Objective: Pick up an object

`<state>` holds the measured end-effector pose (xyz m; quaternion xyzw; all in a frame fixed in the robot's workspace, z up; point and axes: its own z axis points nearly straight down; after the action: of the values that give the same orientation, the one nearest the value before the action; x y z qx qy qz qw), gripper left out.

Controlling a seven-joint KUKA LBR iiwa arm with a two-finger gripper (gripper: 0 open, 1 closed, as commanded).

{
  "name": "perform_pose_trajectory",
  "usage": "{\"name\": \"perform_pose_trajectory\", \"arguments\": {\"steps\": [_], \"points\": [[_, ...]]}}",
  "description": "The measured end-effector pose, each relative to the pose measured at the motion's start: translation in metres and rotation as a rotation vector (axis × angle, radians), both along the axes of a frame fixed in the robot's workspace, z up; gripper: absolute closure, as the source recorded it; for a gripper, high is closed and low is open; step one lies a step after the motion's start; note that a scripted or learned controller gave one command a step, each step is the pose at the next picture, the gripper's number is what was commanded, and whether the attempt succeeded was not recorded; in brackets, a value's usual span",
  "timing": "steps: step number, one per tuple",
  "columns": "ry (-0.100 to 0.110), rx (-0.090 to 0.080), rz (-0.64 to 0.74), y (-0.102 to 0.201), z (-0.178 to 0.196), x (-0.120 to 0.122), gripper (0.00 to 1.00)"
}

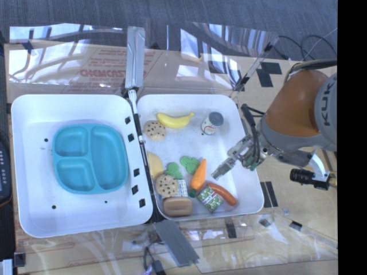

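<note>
Gripper (222, 169) low over right bin (243, 132), right side, just beside carrot (198, 175). Jaws' state: cannot tell. Nothing visibly held. All items lie in bin. Judgement: pick not yet made; grasp and lift remain.

Faint red "CHEMCAST" lettering on the film-covered board (97, 70); "KU" on the arm (327, 110).

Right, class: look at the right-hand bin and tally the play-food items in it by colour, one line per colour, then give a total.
Yellow: 2 (banana, a piece at the left wall)
Orange: 2 (carrots)
Green: 3 (two leafy pieces, carton)
Brown: 3 (cookies, bun)
Grey and white: 1 (small cup-like item)
Total: 11
</note>
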<state>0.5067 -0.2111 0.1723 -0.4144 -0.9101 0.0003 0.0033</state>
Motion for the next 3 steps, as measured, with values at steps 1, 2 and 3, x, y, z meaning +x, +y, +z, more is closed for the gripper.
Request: {"name": "perform_pose_trajectory", "arguments": {"steps": [1, 2, 3], "points": [[-0.005, -0.002, -0.018, 0.049, -0.077, 0.022, 0.00], [0.000, 0.000, -0.015, 0.049, -0.071, 0.022, 1.00], [-0.008, -0.003, -0.418, 0.070, -0.080, 0.067, 1.00]]}}
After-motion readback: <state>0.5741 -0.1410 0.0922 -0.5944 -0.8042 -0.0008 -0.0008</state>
